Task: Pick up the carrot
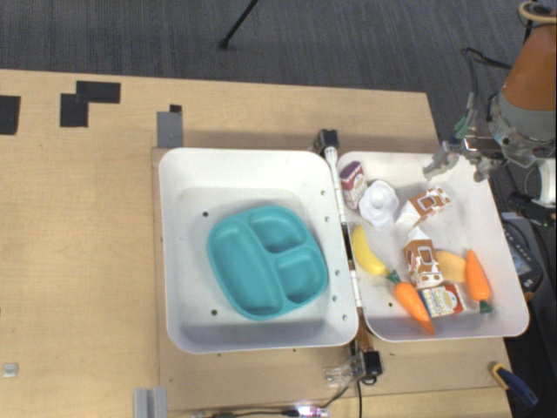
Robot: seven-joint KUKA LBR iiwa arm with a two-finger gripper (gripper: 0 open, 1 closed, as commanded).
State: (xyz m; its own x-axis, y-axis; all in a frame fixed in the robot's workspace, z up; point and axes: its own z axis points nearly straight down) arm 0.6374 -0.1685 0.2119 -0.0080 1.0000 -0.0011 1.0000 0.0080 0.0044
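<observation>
**Two white bins, and carrots in the right one**

Two white bins sit side by side on a wooden bench (78, 233). The left bin (187, 233) is in the middle of the frame and has a teal plate (265, 261) with three parts in it.

The right bin (500, 316) holds the food. At its upper left is a small dark red cup (352, 181), and next to it a white round cup (380, 204). Below them lies a yellow banana (367, 256). A carrot (411, 304) lies at the bottom of this bin, tilted, just to the right of the banana's lower end. It touches a small carton (442, 300). Above that stands a brown and white carton (422, 259), and another one (430, 203) lies higher up. A second carrot (477, 277) lies near the right wall, beside a yellow piece (450, 262).

The gripper (458, 158) hangs over the upper right corner of the right bin, well apart from both carrots. Its jaws look spread apart with nothing between them. The arm's orange band (531, 77) is at the upper right of the frame.
</observation>
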